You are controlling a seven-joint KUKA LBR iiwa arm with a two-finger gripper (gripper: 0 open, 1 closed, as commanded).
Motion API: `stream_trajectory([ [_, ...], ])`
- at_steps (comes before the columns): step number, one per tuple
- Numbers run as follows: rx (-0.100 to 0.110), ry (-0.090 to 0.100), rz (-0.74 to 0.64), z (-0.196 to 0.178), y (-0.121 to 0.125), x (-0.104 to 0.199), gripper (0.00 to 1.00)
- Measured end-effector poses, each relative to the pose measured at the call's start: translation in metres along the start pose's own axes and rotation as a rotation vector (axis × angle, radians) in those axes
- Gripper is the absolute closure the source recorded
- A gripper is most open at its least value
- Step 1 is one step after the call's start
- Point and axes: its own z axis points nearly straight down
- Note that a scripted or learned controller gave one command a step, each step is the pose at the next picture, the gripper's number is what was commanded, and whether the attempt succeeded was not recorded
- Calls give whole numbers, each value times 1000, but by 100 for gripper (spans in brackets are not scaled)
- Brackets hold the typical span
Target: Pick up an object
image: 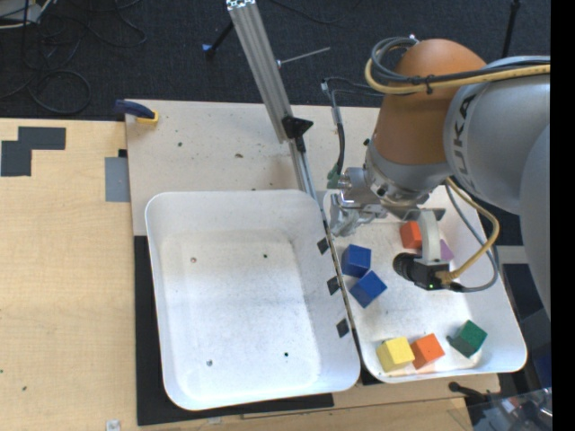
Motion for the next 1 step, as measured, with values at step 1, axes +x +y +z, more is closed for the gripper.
stream_trajectory([
  [1,-3,0,-1,10,19,59,100],
])
